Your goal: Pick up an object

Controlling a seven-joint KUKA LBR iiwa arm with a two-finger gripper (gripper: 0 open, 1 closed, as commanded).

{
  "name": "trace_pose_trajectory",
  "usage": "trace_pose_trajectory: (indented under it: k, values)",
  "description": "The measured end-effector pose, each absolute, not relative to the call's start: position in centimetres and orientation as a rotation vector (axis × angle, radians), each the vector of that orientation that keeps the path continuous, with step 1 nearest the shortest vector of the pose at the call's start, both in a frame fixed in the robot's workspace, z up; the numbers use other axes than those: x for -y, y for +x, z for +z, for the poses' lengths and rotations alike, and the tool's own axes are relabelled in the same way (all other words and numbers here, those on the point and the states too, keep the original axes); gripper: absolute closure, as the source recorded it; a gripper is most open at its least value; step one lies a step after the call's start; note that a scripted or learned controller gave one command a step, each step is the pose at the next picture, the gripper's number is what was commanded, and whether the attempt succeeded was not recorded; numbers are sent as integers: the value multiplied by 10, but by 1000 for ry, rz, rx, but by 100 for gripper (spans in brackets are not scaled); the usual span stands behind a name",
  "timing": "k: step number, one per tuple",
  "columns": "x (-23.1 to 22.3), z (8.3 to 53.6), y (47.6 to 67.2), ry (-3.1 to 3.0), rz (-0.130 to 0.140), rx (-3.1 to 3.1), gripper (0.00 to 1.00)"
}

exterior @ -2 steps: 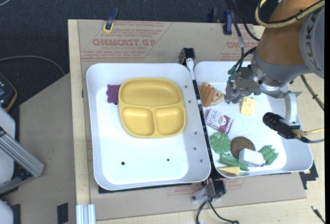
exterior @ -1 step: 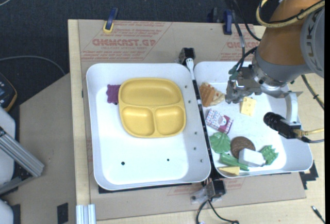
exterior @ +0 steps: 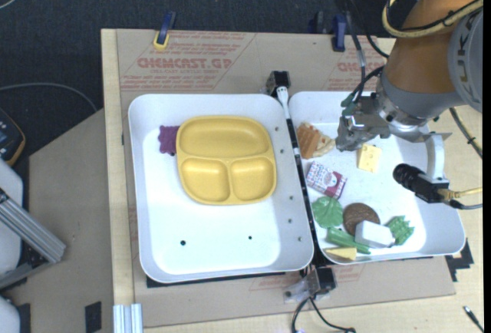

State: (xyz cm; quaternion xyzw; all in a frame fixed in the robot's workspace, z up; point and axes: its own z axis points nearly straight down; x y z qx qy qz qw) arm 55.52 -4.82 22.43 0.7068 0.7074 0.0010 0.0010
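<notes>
Yellow block (exterior: 369, 158), flat, square and smooth like plastic cheese, lying in right bin (exterior: 453, 235) toward the desk's right edge, just beside gripper (exterior: 350, 133). Grip open or closed: impossible to tell. Orange wedge (exterior: 313, 141), rough-looking, close on the other side. Risk, probably: closing on bare bin floor between both, or slipping off the block's thin slick edges.

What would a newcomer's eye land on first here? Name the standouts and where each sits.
First, the yellow divided tray, lying in the left bin with a purple object at its left edge. Next, the arm's orange band at upper right, its end effector hanging over the right bin, near a pizza slice and a yellow cheese wedge.
</notes>
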Motion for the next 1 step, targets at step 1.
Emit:
trace_pose_trajectory:
  k: [1]
  values:
    - [44,215,547,2224,-3,-2222,100]
